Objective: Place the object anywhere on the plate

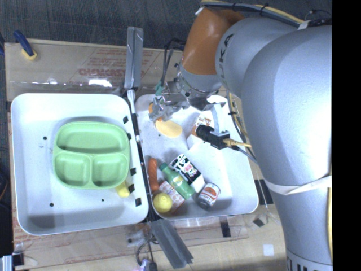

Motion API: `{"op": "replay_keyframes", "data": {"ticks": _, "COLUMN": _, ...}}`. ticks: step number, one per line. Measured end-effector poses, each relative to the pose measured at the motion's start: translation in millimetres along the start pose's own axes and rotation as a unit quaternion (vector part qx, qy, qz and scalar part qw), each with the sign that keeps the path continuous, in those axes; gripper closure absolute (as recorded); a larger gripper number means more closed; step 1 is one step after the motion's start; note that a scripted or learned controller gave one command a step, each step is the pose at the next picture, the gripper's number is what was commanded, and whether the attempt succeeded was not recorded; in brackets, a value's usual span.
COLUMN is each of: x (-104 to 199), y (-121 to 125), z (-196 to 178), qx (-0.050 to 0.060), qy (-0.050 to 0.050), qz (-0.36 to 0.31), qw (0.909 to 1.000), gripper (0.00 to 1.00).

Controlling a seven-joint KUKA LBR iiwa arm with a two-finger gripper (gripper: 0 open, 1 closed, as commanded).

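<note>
A green plate (90,154) with three compartments lies in the middle of the left bin (28,151), and nothing lies on it. My gripper (160,105) is low over the far left corner of the right bin (240,174). A small orange piece (152,111) shows right at its tip; whether it is held I cannot make out. Just below the gripper a pale yellow oval object (169,129) rests on the bin floor.
A small yellow item (123,192) lies in the left bin beside the plate's near right corner. The right bin's near half holds a carrot (153,173), a green bottle (177,184), a black-and-white carton (185,167), a can (208,195) and a lemon (162,202). The arm covers the bin's far right.
</note>
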State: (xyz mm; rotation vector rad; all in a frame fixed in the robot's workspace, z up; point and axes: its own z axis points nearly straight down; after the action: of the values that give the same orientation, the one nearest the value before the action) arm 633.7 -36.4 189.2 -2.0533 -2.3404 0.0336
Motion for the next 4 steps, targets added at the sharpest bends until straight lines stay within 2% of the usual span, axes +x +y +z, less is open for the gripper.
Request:
{"op": "replay_keyframes", "data": {"ticks": 1, "x": 41, "y": -16, "z": 0, "qx": -0.010, "qy": -0.008, "qz": -0.109, "qw": 0.9939, "gripper": 1.00}}
{"op": "replay_keyframes", "data": {"ticks": 2, "x": -13, "y": -3, "z": -3, "qx": -0.015, "qy": -0.007, "qz": -0.160, "qw": 0.9871, "gripper": 1.00}}
{"op": "replay_keyframes", "data": {"ticks": 3, "x": 71, "y": -35, "z": -1, "qx": -0.015, "qy": -0.006, "qz": -0.157, "qw": 0.9874, "gripper": 1.00}}
{"op": "replay_keyframes", "data": {"ticks": 4, "x": 26, "y": -23, "z": -2, "qx": -0.017, "qy": -0.005, "qz": -0.058, "qw": 0.9982, "gripper": 1.00}}
